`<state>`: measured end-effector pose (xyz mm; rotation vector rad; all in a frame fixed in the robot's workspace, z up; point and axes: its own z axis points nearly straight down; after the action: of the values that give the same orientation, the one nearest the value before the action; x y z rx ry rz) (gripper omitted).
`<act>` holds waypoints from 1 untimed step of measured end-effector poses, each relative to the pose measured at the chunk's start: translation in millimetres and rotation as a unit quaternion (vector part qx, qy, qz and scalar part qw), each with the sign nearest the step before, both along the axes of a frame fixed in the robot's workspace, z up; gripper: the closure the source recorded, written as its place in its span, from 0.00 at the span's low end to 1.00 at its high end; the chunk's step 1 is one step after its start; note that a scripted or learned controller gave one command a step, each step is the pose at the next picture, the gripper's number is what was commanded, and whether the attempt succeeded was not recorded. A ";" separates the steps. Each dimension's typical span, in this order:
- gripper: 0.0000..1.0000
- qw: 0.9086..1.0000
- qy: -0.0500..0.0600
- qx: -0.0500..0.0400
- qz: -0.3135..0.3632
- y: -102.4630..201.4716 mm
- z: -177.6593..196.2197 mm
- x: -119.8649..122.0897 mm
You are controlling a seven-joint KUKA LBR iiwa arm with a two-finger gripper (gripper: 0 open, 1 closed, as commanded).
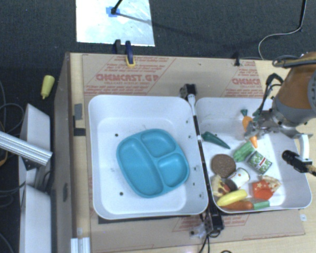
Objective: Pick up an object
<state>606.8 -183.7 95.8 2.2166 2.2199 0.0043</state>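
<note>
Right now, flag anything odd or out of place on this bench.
A yellow item lies off the bench on the dark floor at left, away from the other pieces heaped in the right bin. The blue tray sits askew in the left bin.

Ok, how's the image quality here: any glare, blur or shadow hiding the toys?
Camera view: even lighting; glare on the foil sheet beyond the bench; white bins bright but not blown out; toys such as the banana slightly soft yet readable; gripper small, fingers unclear.
</note>
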 end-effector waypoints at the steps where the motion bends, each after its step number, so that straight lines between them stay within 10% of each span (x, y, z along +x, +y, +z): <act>1: 1.00 1.000 0.002 0.001 0.001 53.4 22.1 -34.2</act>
<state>572.6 -130.3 117.9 2.2173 2.2248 0.0019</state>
